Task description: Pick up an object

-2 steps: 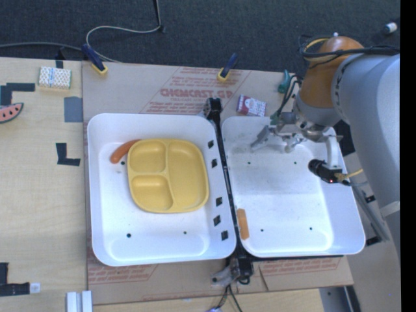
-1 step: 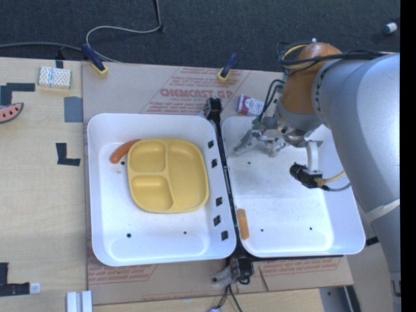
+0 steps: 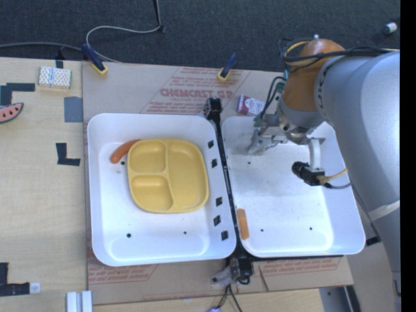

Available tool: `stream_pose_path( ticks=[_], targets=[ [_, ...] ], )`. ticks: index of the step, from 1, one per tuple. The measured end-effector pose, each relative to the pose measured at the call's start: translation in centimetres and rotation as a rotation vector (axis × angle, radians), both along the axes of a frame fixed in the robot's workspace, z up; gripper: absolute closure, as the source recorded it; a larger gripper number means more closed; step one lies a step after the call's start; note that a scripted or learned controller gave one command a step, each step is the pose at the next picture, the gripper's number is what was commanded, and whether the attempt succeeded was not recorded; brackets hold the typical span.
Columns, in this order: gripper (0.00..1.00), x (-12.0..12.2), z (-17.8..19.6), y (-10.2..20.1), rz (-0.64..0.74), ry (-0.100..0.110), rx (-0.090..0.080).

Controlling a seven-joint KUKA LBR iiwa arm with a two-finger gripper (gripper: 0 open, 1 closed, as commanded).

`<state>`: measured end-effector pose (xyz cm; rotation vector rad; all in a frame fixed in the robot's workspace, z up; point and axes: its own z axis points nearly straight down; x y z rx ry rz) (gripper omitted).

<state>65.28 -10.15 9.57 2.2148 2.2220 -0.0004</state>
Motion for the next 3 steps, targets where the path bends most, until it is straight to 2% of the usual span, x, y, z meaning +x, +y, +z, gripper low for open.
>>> stream_pose_path(
  ticks=[1,2,3],
  targets=[
    [0.0,-0.03,-0.07,0.0,0.0,0.001,0.0],
    [1.0,-0.05,0.86,0.07,0.001,0.002,0.001],
    [0.0,-0.05,0.85,0.07,0.001,0.002,0.001]
  ],
)
